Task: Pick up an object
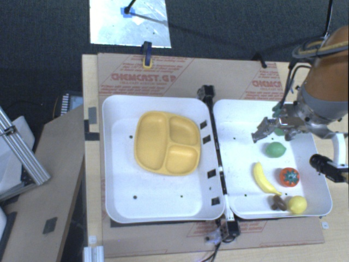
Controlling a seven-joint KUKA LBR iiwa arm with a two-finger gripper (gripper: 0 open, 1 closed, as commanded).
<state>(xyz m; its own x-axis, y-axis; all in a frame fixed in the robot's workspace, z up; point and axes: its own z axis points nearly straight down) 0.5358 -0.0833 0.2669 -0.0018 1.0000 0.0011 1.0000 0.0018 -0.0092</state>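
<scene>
White bins sit side by side on the surface [163,72]; the left bin [117,201] holds a yellow divided plate [166,142], tilted slightly. In the right bin [240,119] the gripper [263,132] hovers over bare floor near the far wall — whether its fingers are released or clenched, I cannot tell. A green ball [275,149] lies just beside it; nearer the front lie a banana [263,179], a red-orange fruit [289,177], a lemon [297,204] and a small brown object [278,202] — these last two touching.
</scene>
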